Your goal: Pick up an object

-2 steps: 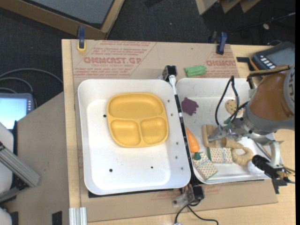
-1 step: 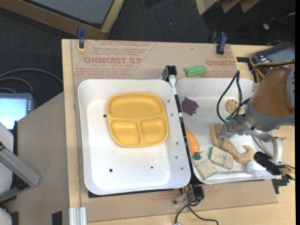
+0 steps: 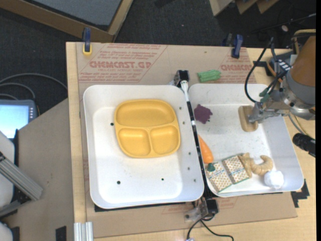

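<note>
Camera view, right-hand bin (image 3: pixel 281 134): a tan wooden block (image 3: pixel 247 118) stands at the tip of the gripper (image 3: pixel 253 115), the likeliest target of this pick (the task names no particular object). The block sits on the bin floor toward the far wall; the gripper's metal end overlaps its right side, but whether the jaws are spread, closed or gripping anything cannot be told from this angle. Judging by that, the approach looks done while the grasp and the lift are not yet shown: the block appears to rest on the floor, not raised.

Left of the block lies a purple toy (image 3: pixel 202 113). Nearer the camera from the block, along the bin's front wall, are an orange carrot (image 3: pixel 205 151) against the divider, a patterned green-and-tan packet (image 3: pixel 228 171), a tan curved figure (image 3: pixel 260 163) and a white ball (image 3: pixel 274 179). Beyond the block, outside the bin on the brown board, sits a green piece (image 3: pixel 209 76). Well to the block's left, in the other bin (image 3: pixel 100 149), a yellow divided tray (image 3: pixel 148 127) lies flat.

Black cables cross the wrist, the arm is cut off at the frame's right, and the block's right face is hidden behind the gripper.
</note>
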### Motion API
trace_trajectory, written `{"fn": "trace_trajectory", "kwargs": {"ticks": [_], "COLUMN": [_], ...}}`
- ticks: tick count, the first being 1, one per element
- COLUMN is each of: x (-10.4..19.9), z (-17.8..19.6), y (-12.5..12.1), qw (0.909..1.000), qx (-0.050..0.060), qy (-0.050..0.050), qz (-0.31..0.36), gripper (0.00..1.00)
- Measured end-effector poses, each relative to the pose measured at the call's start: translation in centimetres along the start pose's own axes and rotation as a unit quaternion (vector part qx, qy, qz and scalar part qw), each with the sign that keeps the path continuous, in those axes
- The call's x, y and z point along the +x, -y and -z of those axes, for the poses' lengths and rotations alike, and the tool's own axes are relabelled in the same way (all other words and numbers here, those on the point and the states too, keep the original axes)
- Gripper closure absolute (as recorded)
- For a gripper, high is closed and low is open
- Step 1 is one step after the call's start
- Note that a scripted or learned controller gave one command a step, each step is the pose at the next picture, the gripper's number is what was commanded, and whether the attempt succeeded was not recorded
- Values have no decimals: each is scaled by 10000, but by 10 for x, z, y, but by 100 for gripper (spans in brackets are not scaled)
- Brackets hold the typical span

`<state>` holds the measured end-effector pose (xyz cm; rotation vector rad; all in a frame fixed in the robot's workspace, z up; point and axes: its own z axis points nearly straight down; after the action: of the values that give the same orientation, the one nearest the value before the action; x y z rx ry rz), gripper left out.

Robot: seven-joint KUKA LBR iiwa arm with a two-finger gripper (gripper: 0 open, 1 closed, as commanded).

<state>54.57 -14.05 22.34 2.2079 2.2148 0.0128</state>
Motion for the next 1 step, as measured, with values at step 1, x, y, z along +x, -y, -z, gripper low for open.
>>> {"fn": "trace_trajectory", "kwargs": {"ticks": [1], "x": [66], "z": [-11], "y": [-39], "qw": [10000], "qx": [53], "qy": [-14], "qz": [17], "gripper": [100]}}
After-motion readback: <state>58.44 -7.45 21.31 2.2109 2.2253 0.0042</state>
